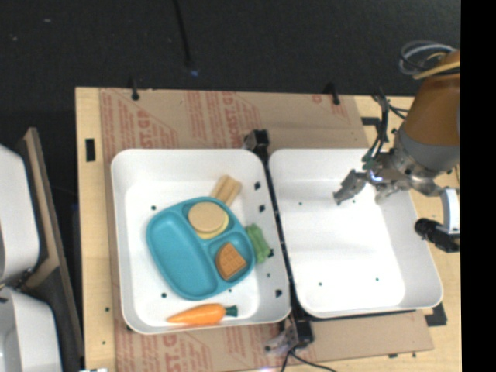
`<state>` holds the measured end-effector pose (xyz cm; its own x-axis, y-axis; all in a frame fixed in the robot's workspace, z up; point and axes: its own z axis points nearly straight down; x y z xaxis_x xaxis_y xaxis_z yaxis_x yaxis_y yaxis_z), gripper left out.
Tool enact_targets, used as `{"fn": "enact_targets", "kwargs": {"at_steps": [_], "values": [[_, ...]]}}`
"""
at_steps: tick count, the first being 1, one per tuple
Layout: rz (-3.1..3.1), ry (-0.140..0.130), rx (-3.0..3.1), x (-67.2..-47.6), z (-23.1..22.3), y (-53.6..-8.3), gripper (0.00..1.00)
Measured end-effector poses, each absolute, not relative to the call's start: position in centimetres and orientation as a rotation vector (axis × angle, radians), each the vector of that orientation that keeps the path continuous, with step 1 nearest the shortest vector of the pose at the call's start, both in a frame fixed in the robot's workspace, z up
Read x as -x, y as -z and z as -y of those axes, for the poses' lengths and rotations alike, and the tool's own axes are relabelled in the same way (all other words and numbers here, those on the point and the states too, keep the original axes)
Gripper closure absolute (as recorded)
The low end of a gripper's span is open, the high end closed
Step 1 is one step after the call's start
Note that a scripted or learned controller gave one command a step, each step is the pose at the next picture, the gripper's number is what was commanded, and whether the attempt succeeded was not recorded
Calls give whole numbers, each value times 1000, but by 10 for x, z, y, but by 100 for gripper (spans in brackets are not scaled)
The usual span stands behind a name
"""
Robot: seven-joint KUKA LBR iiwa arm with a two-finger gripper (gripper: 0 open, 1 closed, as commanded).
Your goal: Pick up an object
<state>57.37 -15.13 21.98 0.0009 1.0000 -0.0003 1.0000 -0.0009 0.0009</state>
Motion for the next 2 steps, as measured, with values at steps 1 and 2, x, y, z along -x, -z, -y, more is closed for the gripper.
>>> {"fn": "enact_targets", "kwargs": {"at_steps": [1,2], "values": [[-2224,7,-2227,-602,168,-135,0],[-2223,3,-2223,-629,168,-99,0]]}}
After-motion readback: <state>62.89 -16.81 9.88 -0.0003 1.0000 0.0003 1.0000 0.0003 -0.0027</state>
